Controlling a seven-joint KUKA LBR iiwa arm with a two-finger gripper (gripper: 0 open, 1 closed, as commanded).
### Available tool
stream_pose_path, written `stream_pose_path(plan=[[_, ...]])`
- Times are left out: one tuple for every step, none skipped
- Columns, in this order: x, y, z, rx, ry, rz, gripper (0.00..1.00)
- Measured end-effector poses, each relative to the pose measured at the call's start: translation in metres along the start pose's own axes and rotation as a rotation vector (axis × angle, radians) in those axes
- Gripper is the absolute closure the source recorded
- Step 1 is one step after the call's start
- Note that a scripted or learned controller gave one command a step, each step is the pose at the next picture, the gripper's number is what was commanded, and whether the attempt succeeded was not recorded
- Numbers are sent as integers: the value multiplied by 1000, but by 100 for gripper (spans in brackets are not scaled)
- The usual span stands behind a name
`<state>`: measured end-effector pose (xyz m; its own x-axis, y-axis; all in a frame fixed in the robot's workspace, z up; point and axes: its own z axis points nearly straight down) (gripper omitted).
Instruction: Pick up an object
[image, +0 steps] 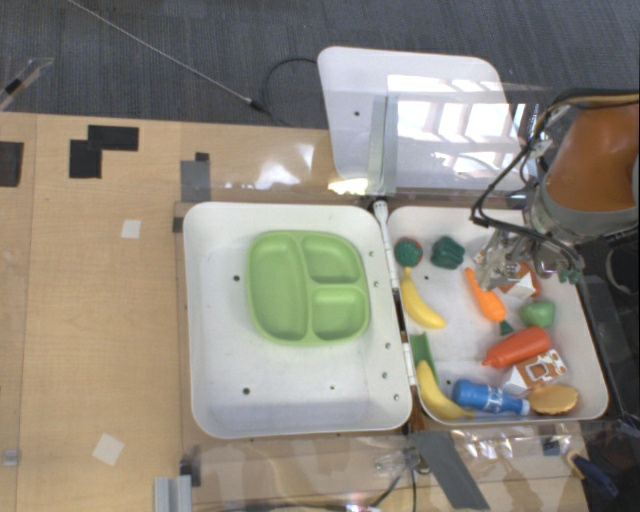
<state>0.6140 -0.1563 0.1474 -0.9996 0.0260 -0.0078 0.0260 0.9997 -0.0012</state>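
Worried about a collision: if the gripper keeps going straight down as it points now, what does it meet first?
Probably the small orange carrot just under the gripper, though depth is hard to judge from above.

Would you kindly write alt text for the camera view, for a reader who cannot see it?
A robot gripper hangs over the right bin, which holds toy food: two bananas, carrots, a blue bottle and a bun. The left bin holds a green divided plate. Both bins sit on a wooden bench.
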Motion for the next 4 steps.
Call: stream_pose_path(plan=[[0, 2, 1, -2, 2, -2, 0], [-11, -2, 53, -2, 3, 95, 0], [-24, 48, 60, -2, -1, 214, 0], [11, -35, 60, 2, -1, 127, 0]])
